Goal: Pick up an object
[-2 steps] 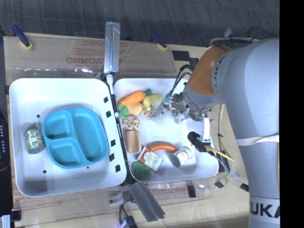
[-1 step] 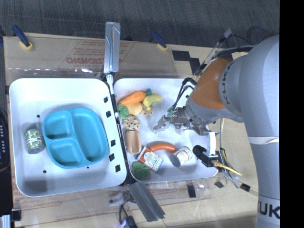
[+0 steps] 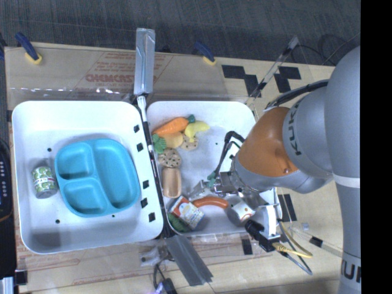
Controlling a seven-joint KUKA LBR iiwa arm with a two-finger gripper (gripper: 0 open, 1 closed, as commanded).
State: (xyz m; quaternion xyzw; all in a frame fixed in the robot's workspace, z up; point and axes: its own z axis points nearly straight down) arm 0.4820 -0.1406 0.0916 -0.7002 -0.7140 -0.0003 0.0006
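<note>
Object pile (image 3: 184, 164) to grab from sits in the right bin (image 3: 236, 112), bunched along its left wall: a smooth orange carrot (image 3: 171, 126) and a yellow banana (image 3: 197, 128) at the far end, two speckled cookie-looking rounds (image 3: 169, 159), a tan cylinder (image 3: 171, 182), then a crinkly printed packet (image 3: 187, 214) and an orange sausage shape (image 3: 212, 202) at the near end. The gripper (image 3: 215, 184) hangs right over that near clutter, but whether it's parted or closed I cannot tell, the wrist hides it. I'd go for something rigid and rounded, coming straight down, since the packet probably slips and the wall crowds everything. The left bin (image 3: 24, 164) has a glossy blue divided tray (image 3: 95, 176) and a small green-labelled can (image 3: 43, 180).
</note>
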